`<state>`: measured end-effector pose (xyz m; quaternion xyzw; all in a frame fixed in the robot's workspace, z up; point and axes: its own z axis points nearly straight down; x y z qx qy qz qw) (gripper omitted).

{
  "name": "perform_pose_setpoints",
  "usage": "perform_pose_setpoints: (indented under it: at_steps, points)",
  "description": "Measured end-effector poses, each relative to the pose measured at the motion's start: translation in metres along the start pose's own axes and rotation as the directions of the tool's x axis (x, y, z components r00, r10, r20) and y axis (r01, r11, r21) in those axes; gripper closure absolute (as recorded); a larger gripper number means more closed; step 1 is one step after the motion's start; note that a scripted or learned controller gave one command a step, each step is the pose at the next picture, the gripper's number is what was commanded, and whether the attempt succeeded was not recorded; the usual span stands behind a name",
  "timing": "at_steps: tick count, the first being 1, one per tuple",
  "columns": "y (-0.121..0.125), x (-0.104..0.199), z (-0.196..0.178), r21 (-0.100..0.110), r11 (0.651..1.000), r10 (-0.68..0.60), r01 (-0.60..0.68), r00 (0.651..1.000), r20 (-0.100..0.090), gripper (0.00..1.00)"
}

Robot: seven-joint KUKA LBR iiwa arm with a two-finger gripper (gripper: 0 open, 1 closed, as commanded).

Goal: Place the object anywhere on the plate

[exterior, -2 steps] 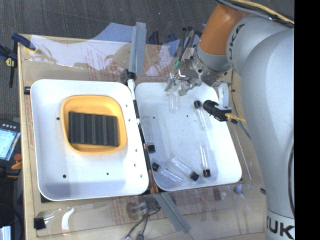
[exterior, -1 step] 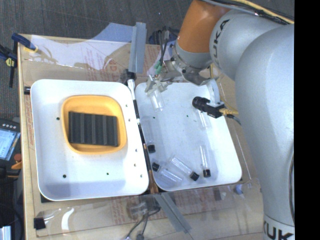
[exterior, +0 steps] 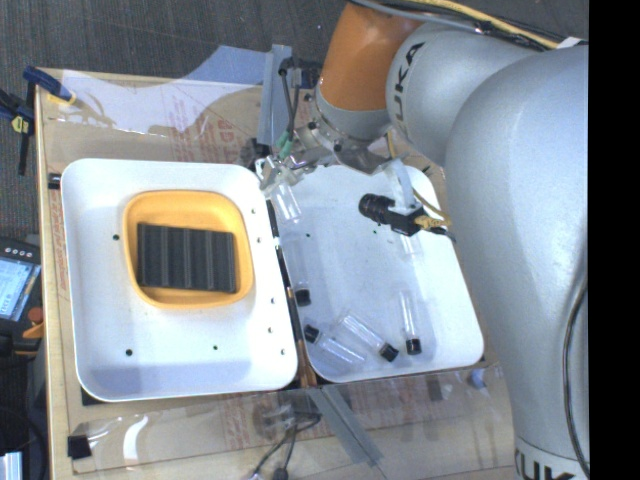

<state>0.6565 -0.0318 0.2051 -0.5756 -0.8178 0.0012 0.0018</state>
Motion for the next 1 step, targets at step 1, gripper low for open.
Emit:
perform_pose_setpoints:
  at_steps: [1]
  points:
    - [-0.0001, -0.0003, -0.0002, 0.000, 1.000, 0.000, 0.000, 1.000, 0.000, 0.00]
